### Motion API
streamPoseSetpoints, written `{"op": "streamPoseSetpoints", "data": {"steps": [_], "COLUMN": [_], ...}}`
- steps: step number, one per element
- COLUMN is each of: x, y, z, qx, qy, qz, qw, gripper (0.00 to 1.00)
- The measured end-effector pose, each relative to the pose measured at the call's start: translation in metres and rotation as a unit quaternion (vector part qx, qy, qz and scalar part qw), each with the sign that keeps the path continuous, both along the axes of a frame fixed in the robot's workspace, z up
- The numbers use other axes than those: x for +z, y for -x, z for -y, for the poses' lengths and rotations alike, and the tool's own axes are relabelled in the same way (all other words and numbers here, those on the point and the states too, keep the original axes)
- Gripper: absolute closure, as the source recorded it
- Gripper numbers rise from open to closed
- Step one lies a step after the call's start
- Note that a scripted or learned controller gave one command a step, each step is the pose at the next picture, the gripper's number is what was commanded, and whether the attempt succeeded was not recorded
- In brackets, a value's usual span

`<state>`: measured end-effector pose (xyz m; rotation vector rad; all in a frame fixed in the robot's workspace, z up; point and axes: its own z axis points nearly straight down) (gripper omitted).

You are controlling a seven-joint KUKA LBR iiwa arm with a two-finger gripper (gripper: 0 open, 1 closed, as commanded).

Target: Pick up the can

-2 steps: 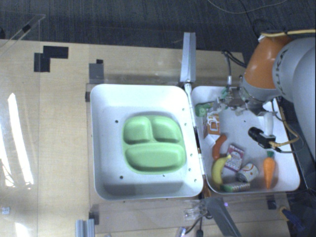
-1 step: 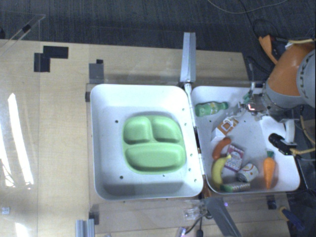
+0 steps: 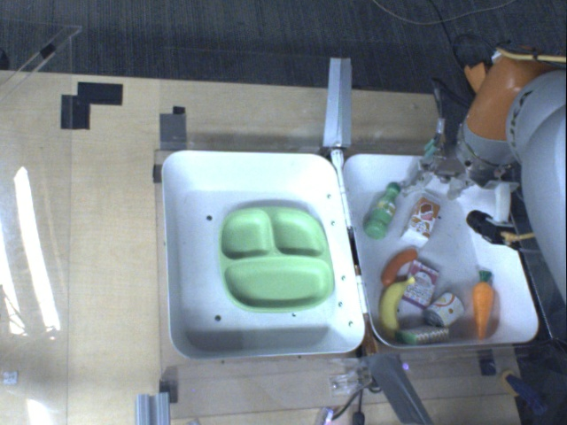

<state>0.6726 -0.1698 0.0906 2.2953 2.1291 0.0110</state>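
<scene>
Can [image 3: 423,217] partly hidden under the tool [image 3: 440,172]

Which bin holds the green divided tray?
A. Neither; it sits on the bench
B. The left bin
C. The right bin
B: the green divided tray lies flat in the left bin, while the right bin carries the banana, carrot, bottle and other small items.

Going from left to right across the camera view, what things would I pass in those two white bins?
Green divided tray → green bottle → white carton → carrot. The heap around the banana overlaps too much to order.
</scene>
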Motion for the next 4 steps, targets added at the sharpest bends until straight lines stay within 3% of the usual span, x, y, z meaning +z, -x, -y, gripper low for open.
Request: {"op": "streamPoseSetpoints", "data": {"steps": [1, 2, 3, 4], "x": [0.012, 0.012, -0.003, -0.004], "y": [-0.002, -0.002, 0.045, 0.02], "z": [-0.002, -0.002, -0.055, -0.037], "qx": [0.005, 0.005, -0.18, -0.235], "qy": [0.0015, 0.0014, -0.0037, -0.0031], "qz": [0.003, 0.003, -0.002, -0.003], "qw": [1.0, 1.0, 0.9836, 0.9721], "gripper": [1.0, 0.0, 0.0, 0.0]}}
